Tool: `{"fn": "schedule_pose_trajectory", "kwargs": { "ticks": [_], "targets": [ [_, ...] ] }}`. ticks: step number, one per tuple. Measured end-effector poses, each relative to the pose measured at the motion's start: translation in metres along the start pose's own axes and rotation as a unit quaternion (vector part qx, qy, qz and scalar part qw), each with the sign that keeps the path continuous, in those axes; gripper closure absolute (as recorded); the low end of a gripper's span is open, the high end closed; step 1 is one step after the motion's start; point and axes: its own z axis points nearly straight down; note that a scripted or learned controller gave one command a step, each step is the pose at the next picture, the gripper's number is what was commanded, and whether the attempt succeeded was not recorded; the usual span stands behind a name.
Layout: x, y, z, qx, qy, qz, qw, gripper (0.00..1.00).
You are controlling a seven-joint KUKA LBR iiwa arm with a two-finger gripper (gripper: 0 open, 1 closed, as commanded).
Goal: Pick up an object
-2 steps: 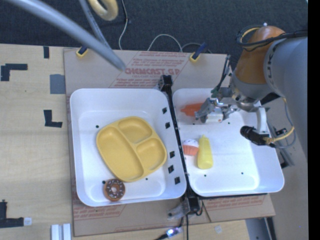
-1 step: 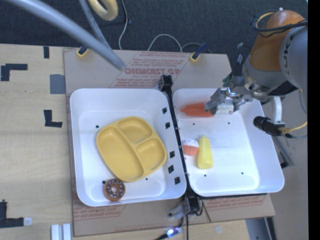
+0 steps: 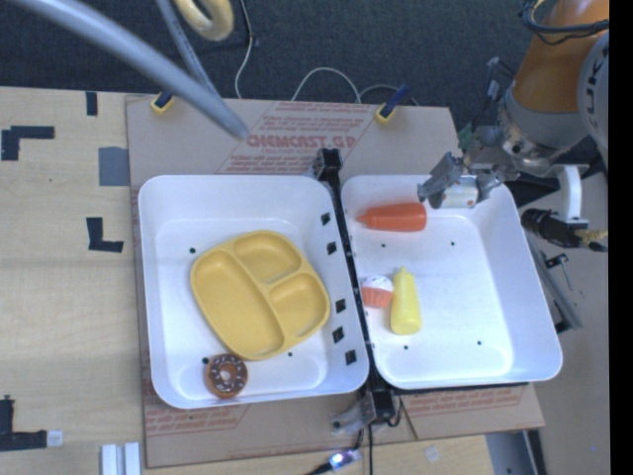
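In the right bin [image 3: 495, 295] lie an orange carrot [image 3: 393, 218] near the far left corner, a yellow bottle-shaped toy [image 3: 405, 302] and a small red and white piece [image 3: 376, 293] beside it. My gripper [image 3: 447, 188] hangs over the bin's far edge, just right of the carrot's tip and apart from it. Nothing shows between its fingers. The left bin [image 3: 168, 226] bears a yellow divided plate [image 3: 259, 291] and a chocolate doughnut [image 3: 226, 375] near its front edge.
A black divider [image 3: 341, 265] runs between the two bins. Both bins sit on a cardboard sheet [image 3: 297, 137] on the wooden bench. A grey pole [image 3: 119, 43] crosses the upper left. Cables and arm parts [image 3: 564, 226] stand at the right.
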Motion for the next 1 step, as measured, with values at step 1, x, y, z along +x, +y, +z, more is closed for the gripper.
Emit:
{"fn": "schedule_pose_trajectory", "kwargs": {
  "ticks": [1],
  "targets": [
    [0.0639,-0.0062,0.0075,0.003,0.001,-0.002,1.0,1.0]
  ]
}}
